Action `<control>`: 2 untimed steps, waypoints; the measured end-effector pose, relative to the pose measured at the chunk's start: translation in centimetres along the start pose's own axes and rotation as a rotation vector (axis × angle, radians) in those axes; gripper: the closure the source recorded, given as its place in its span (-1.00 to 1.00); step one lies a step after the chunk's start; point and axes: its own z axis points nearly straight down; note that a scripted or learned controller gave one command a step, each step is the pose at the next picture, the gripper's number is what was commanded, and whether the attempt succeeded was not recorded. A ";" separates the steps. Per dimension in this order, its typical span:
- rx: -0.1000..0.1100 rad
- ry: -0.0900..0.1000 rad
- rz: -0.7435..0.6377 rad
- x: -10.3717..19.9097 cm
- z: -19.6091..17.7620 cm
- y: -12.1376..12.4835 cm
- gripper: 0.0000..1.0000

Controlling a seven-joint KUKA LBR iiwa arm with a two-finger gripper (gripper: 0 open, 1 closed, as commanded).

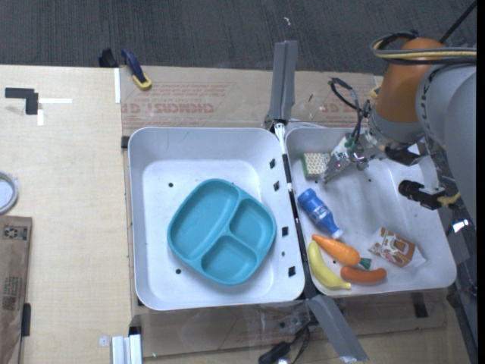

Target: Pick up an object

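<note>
Two white bins sit side by side on the desk; I read the right bin point(424, 279) as holding every candidate for the pick, the left bin point(144, 203) carrying a blue divided plate point(221, 231). The gripper point(345, 160) hangs low over the right bin's far-left corner, just beside a small green-dotted sponge pad point(315, 162); whether the fingers are spread or closed I cannot tell, and nothing shows between them.

Candidates, by position in the right bin:
- Blue bottle point(318, 212), lying on its side along the left wall. I judge it light, stiff and rounded, likely to roll or slip; I would take it across the middle of the body.
- Toy carrot point(338, 249), banana point(324, 271) and an orange-red sausage-shaped piece point(363, 275), clustered at the near-left corner, touching or nearly so. Probably hard, smooth plastic; crowding leaves little room for fingers.
- Small printed packet point(392, 247), nearer the near-right corner, apart from the rest. Probably light and crushable.
- Sponge pad: I expect it soft and grippy, best pinched across its short sides, though the walls there leave little room.
</note>
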 end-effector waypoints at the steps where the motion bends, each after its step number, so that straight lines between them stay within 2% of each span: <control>1: 0.006 0.004 -0.003 0.2 -0.7 -0.1 1.00; 2: 0.006 0.004 -0.003 0.2 -0.8 -0.1 -1.00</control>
